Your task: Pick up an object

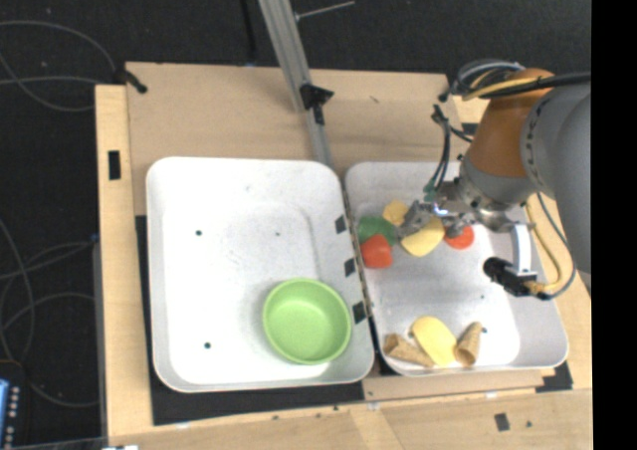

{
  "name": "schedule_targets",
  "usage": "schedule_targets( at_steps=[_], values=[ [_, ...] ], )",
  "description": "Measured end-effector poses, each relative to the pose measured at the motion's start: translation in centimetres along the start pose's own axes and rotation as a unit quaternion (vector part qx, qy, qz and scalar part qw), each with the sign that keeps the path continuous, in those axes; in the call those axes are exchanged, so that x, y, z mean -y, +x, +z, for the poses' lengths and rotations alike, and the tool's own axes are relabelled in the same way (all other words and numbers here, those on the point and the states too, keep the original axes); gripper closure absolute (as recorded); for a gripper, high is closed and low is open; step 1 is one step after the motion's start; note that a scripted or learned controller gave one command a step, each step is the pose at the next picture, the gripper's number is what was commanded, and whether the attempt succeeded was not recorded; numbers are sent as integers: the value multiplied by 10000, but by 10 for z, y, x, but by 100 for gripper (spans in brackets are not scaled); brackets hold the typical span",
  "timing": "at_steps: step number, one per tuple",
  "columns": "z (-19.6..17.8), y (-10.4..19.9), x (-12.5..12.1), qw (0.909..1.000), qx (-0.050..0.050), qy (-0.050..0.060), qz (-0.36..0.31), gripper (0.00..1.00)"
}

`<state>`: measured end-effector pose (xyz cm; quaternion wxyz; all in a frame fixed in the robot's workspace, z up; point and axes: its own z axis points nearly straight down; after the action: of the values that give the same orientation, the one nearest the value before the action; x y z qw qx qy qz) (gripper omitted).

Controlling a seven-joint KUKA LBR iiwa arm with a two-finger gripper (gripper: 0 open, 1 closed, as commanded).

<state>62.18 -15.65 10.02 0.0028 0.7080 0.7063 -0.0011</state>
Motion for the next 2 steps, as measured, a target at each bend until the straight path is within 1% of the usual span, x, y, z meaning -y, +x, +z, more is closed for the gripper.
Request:
schedule_targets(
  at_steps=[1,2],
  values=[
    [-15,-1,-2,10000,-11,-33,19,100],
    [-78,-8,-7,10000,-22,-27,14,100]
  ],
)
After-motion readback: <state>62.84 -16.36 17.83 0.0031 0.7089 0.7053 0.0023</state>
